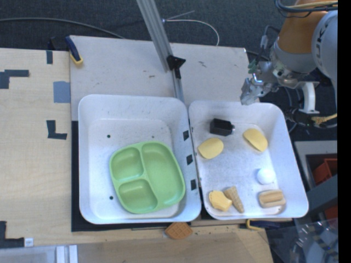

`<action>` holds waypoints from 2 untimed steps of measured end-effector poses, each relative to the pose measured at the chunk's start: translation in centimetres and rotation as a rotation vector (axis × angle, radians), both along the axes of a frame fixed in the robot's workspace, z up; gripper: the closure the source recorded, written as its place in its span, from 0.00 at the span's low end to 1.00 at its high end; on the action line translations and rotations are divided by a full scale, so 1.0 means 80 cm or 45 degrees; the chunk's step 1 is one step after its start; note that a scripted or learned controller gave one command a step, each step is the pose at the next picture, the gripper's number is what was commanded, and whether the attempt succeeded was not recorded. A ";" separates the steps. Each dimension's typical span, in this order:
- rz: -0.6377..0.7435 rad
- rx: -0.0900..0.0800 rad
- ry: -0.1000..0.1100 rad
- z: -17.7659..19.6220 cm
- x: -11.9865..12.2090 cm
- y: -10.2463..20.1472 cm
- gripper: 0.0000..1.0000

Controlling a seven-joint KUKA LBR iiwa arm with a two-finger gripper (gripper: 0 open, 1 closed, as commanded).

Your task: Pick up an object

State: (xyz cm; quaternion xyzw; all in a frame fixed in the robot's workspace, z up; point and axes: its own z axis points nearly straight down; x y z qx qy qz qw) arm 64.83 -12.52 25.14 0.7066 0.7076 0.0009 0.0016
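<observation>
Toy food pieces lie scattered in the right-hand bin (pixel 285 147), and any one of them could be your target. You look down on a black block (pixel 221 127) near the bin's far side, a yellow oval (pixel 210 148) beside it, a second yellow piece (pixel 255 139) to its right, a small white ball (pixel 266 175), a tan roll (pixel 271 198), a cone (pixel 235 198) and a yellow lump (pixel 220 201) touching it. All look light, rigid and smooth, probably plastic, so expect rounded ones to slip; take the black block across its flat sides. The pincer (pixel 249 95) hangs over the bin's far rim, apart from every piece, and you cannot tell its state. The left bin (pixel 90 147) holds a green divided plate (pixel 147 176). No writing or brand is legible.
</observation>
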 end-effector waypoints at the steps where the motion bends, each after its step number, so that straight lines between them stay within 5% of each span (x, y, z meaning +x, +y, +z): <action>1: -0.001 0.001 0.004 0.023 0.000 0.001 1.00; 2: 0.004 0.003 0.009 0.005 -0.017 0.057 1.00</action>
